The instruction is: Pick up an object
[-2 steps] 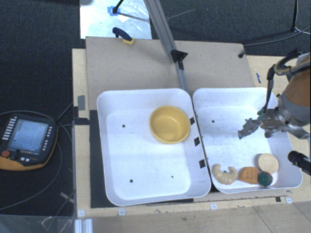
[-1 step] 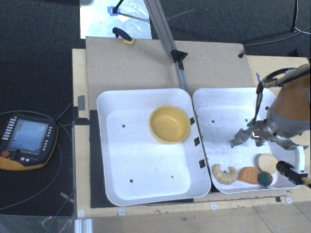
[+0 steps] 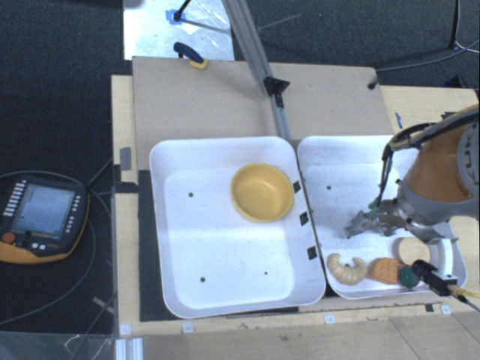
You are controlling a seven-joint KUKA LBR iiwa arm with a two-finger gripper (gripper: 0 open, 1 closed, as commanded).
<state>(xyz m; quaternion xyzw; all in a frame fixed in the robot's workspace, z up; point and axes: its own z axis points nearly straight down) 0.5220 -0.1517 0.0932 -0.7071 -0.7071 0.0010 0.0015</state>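
Dark carpet is surrounding the counter (image 3: 330,96), with a pendant (image 3: 41,216) lying on the floor at nine o'clock and a metal pole (image 3: 251,40) slanting down from twelve o'clock toward the seam between the bins.

We are looking at two white bins sitting side by side. The left bin (image 3: 217,276) is holding a single yellow bowl (image 3: 262,192), sitting upright toward its one o'clock corner. The right bin (image 3: 337,163) is carrying a cluster along its six o'clock edge: a pale curled piece (image 3: 346,268), an orange piece (image 3: 383,269) touching it at three o'clock, a small green piece (image 3: 406,277) just beyond, and a pale round piece (image 3: 412,250) above those, partly hidden by the arm.

The arm (image 3: 442,175) is reaching in from three o'clock, and its hand (image 3: 365,223) is hanging low over the middle of the right bin, just above the cluster at roughly its eleven o'clock. We are not seeing anything between its fingers, and we cannot tell whether they are spread or pressed together; the view is too coarse there.

We are judging the task as barely under way: nothing is lifted, every object is lying in a bin. What is left is the whole grasp, namely settling on one piece, closing on it and raising it clear. The curled piece is lying nearest the hand.
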